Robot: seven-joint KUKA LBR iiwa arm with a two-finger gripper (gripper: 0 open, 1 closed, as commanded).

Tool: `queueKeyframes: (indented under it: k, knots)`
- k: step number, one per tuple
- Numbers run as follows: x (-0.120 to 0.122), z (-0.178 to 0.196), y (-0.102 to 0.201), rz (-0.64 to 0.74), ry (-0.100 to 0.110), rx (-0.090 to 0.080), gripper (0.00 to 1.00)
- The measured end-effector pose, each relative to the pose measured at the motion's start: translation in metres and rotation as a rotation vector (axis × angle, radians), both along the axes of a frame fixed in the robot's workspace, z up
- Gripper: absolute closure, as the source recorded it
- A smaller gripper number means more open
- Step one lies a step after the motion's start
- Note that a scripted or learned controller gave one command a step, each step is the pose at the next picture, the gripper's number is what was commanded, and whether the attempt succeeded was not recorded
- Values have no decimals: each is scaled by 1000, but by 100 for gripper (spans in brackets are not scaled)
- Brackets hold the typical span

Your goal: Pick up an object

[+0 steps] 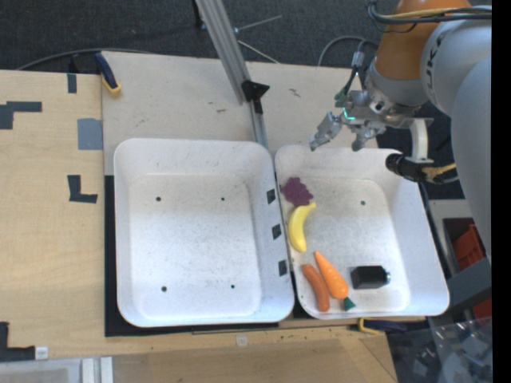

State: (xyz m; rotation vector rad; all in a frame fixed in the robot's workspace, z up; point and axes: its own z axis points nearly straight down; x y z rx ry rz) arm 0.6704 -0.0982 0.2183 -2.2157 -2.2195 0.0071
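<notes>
With its fingers spread and nothing between them, the pincer (pixel 343 135) hangs above the right bin's (pixel 415 214) far rim, likely poised to descend, while the banana (pixel 299 226), purple grapes (pixel 296 189), two carrots (pixel 323 280) and black block (pixel 370 277) lie below.

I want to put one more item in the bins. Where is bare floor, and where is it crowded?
The left bin has bare floor between all its walls. In the right bin, the upper right is bare, from the banana across to the right wall. It is crowded at the left wall and the bottom: purple grapes, banana, two carrots, black block. The claw hovers over the top edge.
</notes>
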Motion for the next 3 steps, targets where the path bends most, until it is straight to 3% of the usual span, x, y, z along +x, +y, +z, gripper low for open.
queueKeyframes:
  k: [1,3]
  knots:
    - [1,3,0,1,-5,-1,0]
    - [-2,-125,5,0,1,-2,0]
